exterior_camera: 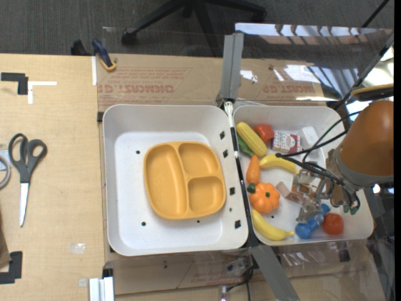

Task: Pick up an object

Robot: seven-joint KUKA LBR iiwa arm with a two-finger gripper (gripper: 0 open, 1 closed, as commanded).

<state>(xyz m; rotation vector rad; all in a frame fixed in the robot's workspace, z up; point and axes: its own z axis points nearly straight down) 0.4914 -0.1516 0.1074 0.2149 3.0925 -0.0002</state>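
The arm's orange band [374, 144] hangs over the right bin [326, 113], and the gripper [311, 207] reaches down into that bin's near right part. Taking the toy pumpkin [265, 197] as the landmark, the gripper sits to its right, low among the clutter, with a blue toy [307, 228] just below the fingertips and a red ball [333, 224] a little further right. Whether the fingers are spread or closed cannot be told, since cables and metal parts blur together there, and nothing is plainly seen held between them.

No single object is named by the task, so any of the toys may serve. Above the pumpkin lie a carrot [253, 168], a corn cob [251, 138] and a red packet [287, 142]; 2 bananas flank it, 1 above right [279, 163] and 1 below [270, 227]. The left bin [119, 168], left of the pumpkin, holds a yellow divided plate [185, 179].

The likely trouble is crowding. The blue toy and red ball are round and close together, so the fingers could straddle both, push 1 aside, or close on nothing. A small rounded toy could also squirt out under pressure.
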